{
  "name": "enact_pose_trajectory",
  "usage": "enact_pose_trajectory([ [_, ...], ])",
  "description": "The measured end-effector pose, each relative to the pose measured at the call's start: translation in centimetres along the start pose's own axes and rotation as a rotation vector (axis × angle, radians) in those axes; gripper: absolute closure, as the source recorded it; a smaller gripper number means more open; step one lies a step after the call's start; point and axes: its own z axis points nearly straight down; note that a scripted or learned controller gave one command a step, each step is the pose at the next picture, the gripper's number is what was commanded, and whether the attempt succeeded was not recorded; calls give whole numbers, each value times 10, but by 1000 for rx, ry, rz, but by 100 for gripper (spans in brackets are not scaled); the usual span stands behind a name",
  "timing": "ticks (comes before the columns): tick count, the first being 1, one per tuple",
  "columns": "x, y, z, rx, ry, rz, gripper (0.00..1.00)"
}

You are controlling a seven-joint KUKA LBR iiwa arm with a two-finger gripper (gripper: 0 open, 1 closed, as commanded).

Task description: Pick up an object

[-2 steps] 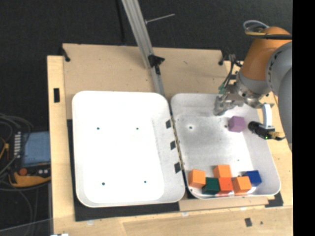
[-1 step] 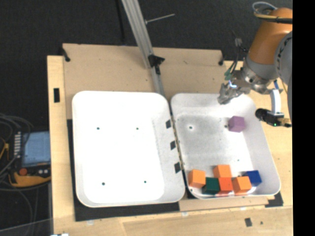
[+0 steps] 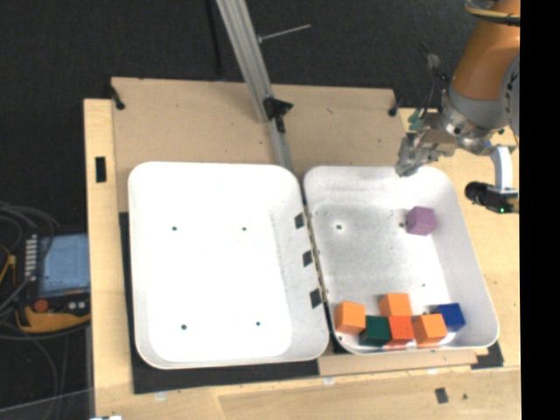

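My gripper (image 3: 409,166) hangs over the far edge of the right bin (image 3: 367,191), pointing down, above and a little left of a purple block (image 3: 421,220) that lies alone in the bin's far half. Along the near edge of that bin sit several blocks in a cluster: an orange one (image 3: 351,316), a green one (image 3: 376,330), two more orange ones (image 3: 398,309) (image 3: 429,328) and a blue one (image 3: 450,315). Nothing shows between the gripper's tips.
The left bin (image 3: 219,261) lies beside the right one, with clips at the seam between them. A slanted metal rail (image 3: 254,68) runs from the top of the view down to the bins' far junction. A blue device and cables (image 3: 52,274) sit off the bench at left.
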Motion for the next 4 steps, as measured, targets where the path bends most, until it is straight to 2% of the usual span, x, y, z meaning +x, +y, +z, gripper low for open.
enact_pose_trajectory([
  [2, 84, -8, -8, 6, 3, 1, 100],
  [3, 136, -8, -18, 5, 3, 0, 100],
  [4, 190, -14, -9, 8, 2, 0, 100],
])
